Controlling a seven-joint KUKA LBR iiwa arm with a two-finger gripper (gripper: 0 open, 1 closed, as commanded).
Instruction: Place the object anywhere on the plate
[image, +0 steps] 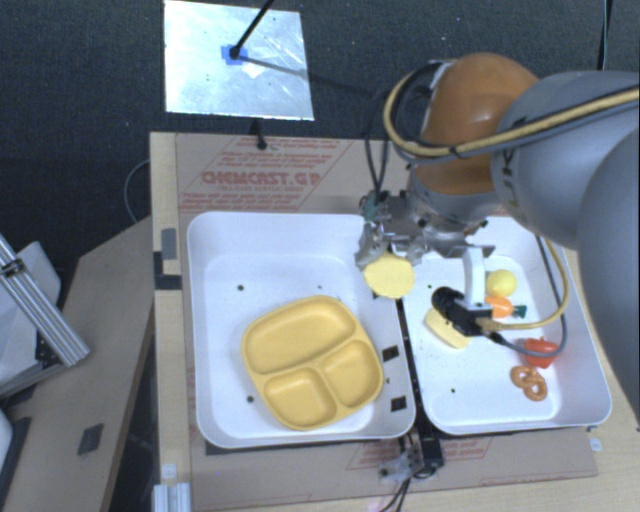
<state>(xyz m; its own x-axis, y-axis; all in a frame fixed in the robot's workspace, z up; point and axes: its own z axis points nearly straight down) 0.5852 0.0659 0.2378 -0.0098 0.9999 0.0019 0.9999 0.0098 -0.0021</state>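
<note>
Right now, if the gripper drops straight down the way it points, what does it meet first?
Likely the inner rim where the two white bins meet, not the yellow plate. The gripper has a yellow disc at its tip; height is unclear.

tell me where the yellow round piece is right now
The yellow round piece hangs just under the gripper above the seam between the two bins, up and right of the yellow plate.

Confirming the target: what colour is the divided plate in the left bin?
Yellow; the plate shows plainly in the camera view.
</note>
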